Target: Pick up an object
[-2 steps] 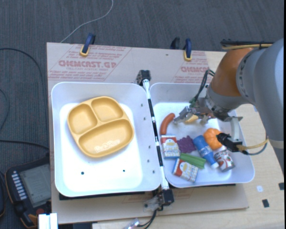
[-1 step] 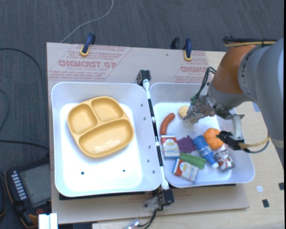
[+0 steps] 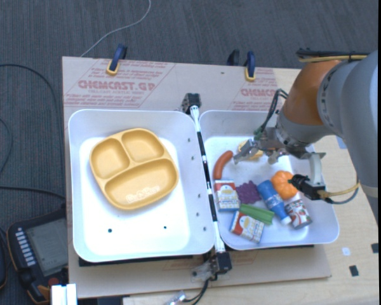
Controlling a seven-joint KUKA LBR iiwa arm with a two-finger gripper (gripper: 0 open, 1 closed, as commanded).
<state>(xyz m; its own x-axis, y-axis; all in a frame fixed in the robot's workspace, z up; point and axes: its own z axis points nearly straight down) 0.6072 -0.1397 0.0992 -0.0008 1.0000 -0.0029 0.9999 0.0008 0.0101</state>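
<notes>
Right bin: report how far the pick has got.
Done: the arm has reached in over the right bin, with the gripper low near the red sausage. In hand: nothing visibly between the fingers. Left: the grasp and lift. The blue bottle, orange fruit, purple grapes and cartons lie in the bin; the yellow tray sits in the left bin.

Arm [image 3: 343,100] cut off at right frame edge. Wrist covers upper right corner of right bin [image 3: 330,230]. Black device [image 3: 41,250], lower left, cropped. Carton [image 3: 227,194] print too small to read.
</notes>
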